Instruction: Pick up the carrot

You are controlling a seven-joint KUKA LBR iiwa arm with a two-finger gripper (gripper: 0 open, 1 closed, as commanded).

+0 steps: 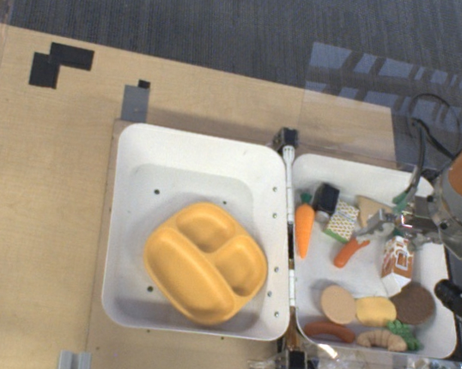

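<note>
Item: long orange toy carrot with a green leafy top [302, 227]. Location: right-hand white bin [446, 339], at its left wall, a little right of the frame's centre. Lay flat, green end toward the top of the frame, taper pointing down. It touched nothing that I could make out.

Adjacent, right: small black block [326, 197] near the green end; pale checkered cracker piece [341, 221]; second, shorter orange carrot-like piece [348, 252], lying at a slant, just beside my reach.

My gripper [381, 222]: hovered over the upper middle of the right bin, above that shorter orange piece and a tan wedge [370, 208]. Jaws: too tangled with the clutter under them to read; I could not tell whether they stood apart or together. Nothing was visibly between them.

Judgement on method: the carrot by the wall was the better-formed candidate. I would have travelled left in the frame, turned my jaws across its narrow width, and come down at its thick middle, keeping the outer finger off the bin wall. Risk: the wall left little room for that finger.

Further out: round tan biscuit [337, 304], yellow lump [375, 311], brown disc [413, 303], red sausage [328, 331] along the bin's lower edge.

Left bin [144, 157]: yellow divided plastic plate [205, 259].
</note>
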